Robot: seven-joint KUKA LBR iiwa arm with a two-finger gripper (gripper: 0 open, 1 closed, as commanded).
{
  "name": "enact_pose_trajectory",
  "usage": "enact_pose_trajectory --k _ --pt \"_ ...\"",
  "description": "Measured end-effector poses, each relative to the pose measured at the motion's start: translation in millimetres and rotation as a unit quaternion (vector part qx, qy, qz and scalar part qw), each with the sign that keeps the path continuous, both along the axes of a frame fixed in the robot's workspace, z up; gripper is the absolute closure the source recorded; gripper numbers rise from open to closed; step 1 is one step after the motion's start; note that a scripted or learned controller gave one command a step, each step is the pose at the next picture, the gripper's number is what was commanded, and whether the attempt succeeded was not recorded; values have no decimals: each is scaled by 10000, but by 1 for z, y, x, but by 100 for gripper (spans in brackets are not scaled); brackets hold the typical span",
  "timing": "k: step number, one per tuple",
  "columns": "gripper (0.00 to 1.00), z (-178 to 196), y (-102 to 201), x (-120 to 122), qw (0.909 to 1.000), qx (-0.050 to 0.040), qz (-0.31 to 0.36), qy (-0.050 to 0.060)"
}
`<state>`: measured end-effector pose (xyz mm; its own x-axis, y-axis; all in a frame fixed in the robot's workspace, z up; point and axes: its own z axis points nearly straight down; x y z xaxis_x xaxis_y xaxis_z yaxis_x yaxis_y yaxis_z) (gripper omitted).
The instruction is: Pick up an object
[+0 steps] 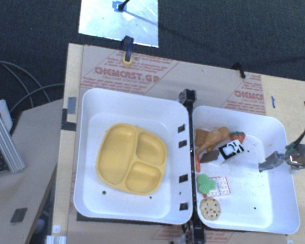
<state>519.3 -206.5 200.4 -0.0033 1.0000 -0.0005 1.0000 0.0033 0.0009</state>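
Left bin [93,111], one tray [132,159] (yellow), right maybe five.

The right bin [282,212] has its clutter packed along its left wall: a tan toy [212,138], a black-and-white block [230,150], a green piece [206,183] on a card [219,185], and a cookie [209,208] at lower left. Its centre, lower right and right side lie bare, open to approach. The gripper [272,161] stands over the right middle. In the left bin [90,138], a yellow divided plate [132,159] fills the centre, leaving a bare margin around it.
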Motion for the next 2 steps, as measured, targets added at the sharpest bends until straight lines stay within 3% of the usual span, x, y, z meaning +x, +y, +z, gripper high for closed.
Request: enact_pose_trajectory --k 1,2 --pt "0 -71 79 78 10000 17 50 -10" --pt "0 -12 133 132 10000 6 42 -52"
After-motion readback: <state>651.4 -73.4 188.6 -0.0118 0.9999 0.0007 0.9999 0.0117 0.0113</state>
